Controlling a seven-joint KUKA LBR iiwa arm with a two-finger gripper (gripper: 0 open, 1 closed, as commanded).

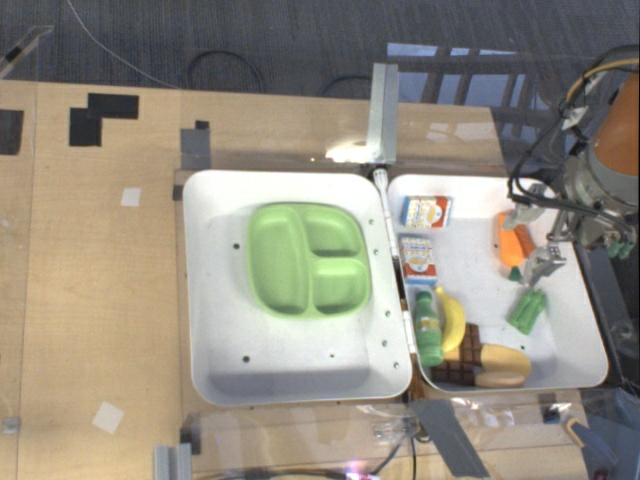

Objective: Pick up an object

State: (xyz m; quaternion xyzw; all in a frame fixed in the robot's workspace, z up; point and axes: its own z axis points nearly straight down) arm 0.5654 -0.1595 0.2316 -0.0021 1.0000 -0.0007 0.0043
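My gripper (pixel 541 259) hangs over the right part of the right bin (pixel 470 198), coming in from the right edge. Just left of it lies an orange carrot-like piece (pixel 511 243). A green block (pixel 527 310) rests just below it. Along the bin's left side are two small printed boxes (pixel 425 211) (pixel 417 255), a green bottle (pixel 427 330) and a yellow banana (pixel 453 318). At the front lie a dark brown bar (pixel 464 356) and a tan bread-like piece (pixel 503 364).
The left bin (pixel 215 268) holds a green divided plate (pixel 306 259). A metal post (pixel 383 113) stands behind the divider between the bins. Black cables loop beside the wrist (pixel 530 173). Wooden bench stretches to the left.
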